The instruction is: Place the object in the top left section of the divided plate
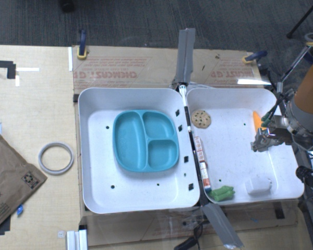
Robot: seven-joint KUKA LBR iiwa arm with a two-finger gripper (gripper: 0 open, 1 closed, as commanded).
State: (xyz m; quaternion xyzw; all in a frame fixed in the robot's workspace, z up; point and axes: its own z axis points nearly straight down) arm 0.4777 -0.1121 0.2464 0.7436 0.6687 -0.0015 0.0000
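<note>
I have the gripper (pixel 262 141) low over the right bin (pixel 235 155), near its right wall, and from here I can't tell how it is set or whether it has hold of anything. An orange piece (pixel 256 121) lies just above it. The cookie (pixel 201 119) sits at the bin's upper left, a long packet (pixel 201 162) lies along the left wall, a green item (pixel 222 192) is at the lower left corner and a white object (pixel 259 186) at the lower right. The blue divided plate (pixel 146 140) rests in the left bin (pixel 94 155)
</note>
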